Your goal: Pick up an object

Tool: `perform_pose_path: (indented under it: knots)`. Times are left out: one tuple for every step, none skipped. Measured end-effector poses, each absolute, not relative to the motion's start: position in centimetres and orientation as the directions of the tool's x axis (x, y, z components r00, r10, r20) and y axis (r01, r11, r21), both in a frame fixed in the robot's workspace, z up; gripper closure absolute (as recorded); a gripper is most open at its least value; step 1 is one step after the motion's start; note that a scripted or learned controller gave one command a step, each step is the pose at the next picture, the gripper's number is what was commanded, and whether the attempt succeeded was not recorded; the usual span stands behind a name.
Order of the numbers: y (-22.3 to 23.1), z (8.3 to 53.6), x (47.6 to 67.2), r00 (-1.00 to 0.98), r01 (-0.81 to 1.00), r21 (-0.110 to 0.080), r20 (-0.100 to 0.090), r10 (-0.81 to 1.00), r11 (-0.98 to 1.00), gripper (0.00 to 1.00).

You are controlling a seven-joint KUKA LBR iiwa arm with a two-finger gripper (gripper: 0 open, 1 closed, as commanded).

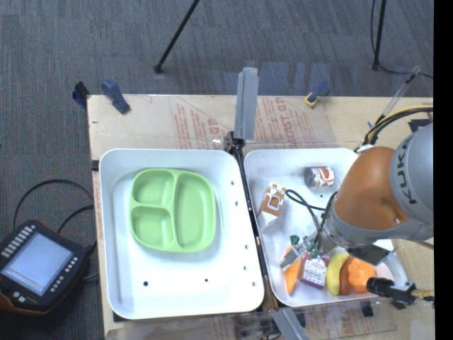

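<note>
Your arm's orange band (368,190) looms nearest; the gripper (301,250) is down in the right bin (283,160) over the purple packet (313,271). Grip unreadable. Crowded toys could spoil your pinch.

The grey arm (425,168) bears the letters "KUK" of its maker's name, running down its casing. Red printing on the cardboard sheet (283,119) covering the bench lies upside down and is too blurred to read.
</note>
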State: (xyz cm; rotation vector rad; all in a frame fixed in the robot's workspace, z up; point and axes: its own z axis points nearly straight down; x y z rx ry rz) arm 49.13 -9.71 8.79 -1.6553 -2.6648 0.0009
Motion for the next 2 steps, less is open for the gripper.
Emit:
perform_pose_path:
  knots:
    - [-9.8,9.6,49.1,-0.437,0.9,-0.004,0.006,0.9,0.437,1.0]
    - [-2.3,18.9,50.7,-0.299,0.954,-0.004,0.002,0.954,0.299,1.0]
